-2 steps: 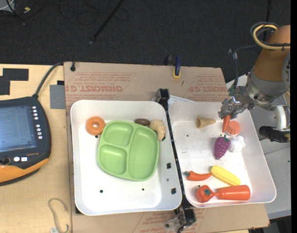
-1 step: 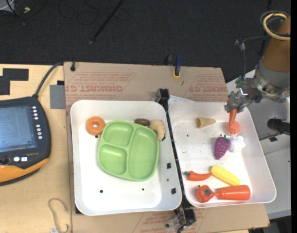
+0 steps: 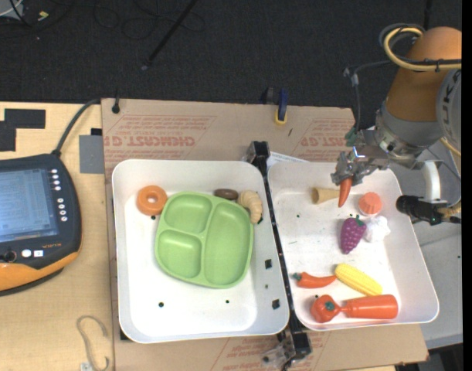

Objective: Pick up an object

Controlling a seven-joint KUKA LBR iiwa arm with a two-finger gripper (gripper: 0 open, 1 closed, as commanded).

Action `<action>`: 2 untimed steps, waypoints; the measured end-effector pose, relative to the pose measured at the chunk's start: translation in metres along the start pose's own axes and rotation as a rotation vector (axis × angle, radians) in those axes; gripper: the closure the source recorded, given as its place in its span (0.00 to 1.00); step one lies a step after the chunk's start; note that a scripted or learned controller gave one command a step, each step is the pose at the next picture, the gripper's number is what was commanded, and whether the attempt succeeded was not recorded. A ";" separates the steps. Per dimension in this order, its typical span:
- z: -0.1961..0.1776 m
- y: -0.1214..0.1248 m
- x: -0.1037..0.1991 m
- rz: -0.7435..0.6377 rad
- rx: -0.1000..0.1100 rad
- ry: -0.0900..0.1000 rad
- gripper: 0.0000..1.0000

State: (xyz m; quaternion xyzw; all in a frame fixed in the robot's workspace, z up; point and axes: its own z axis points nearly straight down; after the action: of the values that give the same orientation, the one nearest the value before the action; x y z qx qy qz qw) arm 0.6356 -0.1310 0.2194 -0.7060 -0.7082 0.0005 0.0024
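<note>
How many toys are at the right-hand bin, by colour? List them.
Orange: 3 (slim plastic carrot, round fruit, thick carrot)
Red: 2 (curved chilli, tomato)
Yellow: 1 (corn cob)
Purple: 1 (grape bunch)
Tan: 1 (cone)
White: 1 (lump)
Total: 9

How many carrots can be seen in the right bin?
2. One small carrot hangs between the gripper fingers near the far rim; one big carrot lies at the near edge.

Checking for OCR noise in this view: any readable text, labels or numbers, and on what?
Red print on the cardboard sheet under the bins, upside down in this view: too blurred to read with confidence.
Screen of the teach pendant: lines of text, too small to read.
Nothing else carries readable text.
</note>
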 end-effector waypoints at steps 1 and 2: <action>-0.007 -0.007 0.044 0.000 -0.001 -0.001 1.00; -0.015 -0.017 0.102 -0.002 0.000 0.000 1.00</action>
State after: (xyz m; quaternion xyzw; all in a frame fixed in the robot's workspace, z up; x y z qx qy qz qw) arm 0.6179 -0.0287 0.2350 -0.7055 -0.7087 0.0004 0.0024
